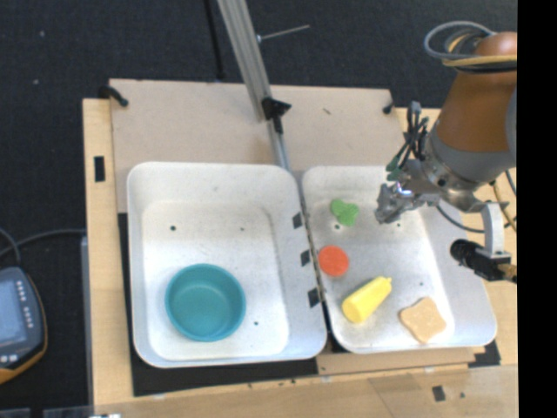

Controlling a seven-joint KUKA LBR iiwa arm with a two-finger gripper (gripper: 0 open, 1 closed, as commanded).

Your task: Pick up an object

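Bench seen from above at a slant. Two shallow white bins sit side by side on a tan board.

Left bin (pixel 148 190): one teal bowl (pixel 204 301), upright, in the lower middle of the bin, near the front wall.

Right bin (pixel 474 316): four small items.
- Green piece (pixel 345 212), upper left part of the bin, lying flat.
- Orange-red round piece (pixel 333 260), just below the green one, close to the bin's left wall.
- Yellow bottle-shaped object (pixel 365 299), lying on its side, tilted, narrow end pointing up and right. Lower middle of the bin.
- Tan bread-slice shape (pixel 423 320), lower right, near the yellow object but apart from it.

Arm enters from the right of the frame, orange band and grey body at upper right. Gripper (pixel 389 209) hangs over the upper middle of the right bin, right of the green piece and apart from it. Nothing visible between the fingers. Cannot tell how wide the jaws stand; the tips are small and blurred against the bin floor.

A grey metal rail (pixel 245 46) runs from the top centre of the frame down to the gap between the bins. A dark handheld device (pixel 16 312) lies at the far left edge, off the bench.
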